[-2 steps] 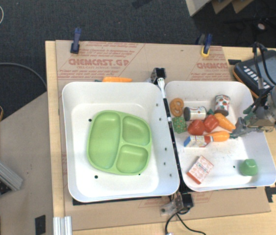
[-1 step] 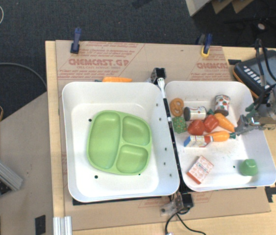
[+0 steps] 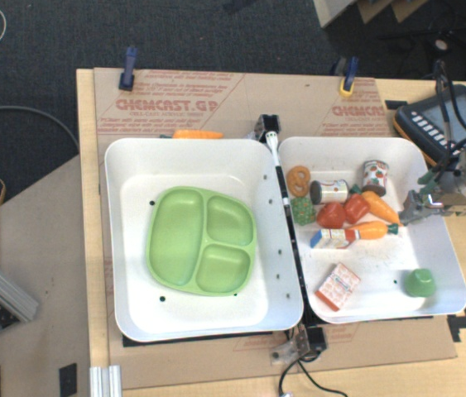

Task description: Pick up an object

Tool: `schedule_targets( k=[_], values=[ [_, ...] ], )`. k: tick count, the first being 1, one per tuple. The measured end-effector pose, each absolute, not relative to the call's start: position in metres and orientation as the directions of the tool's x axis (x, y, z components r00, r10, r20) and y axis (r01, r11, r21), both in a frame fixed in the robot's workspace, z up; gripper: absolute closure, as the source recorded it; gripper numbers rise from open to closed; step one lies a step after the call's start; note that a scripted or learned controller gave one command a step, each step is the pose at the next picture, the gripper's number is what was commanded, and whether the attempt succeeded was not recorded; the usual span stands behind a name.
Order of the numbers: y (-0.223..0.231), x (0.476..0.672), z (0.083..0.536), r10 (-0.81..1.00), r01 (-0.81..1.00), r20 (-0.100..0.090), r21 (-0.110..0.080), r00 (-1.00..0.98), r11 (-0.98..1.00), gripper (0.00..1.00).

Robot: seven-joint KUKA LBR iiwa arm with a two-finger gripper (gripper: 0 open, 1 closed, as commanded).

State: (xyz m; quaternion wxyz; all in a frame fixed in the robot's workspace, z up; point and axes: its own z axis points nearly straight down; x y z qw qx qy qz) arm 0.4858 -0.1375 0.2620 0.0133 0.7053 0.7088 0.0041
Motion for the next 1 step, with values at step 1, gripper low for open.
schedule_targets(
  k=[1],
  values=[
    [-0.1376, 0.4864, 0.2722, 1.0, 1.0, -0.015, 0.027, -0.006, 0.006, 1.0]
  ],
)
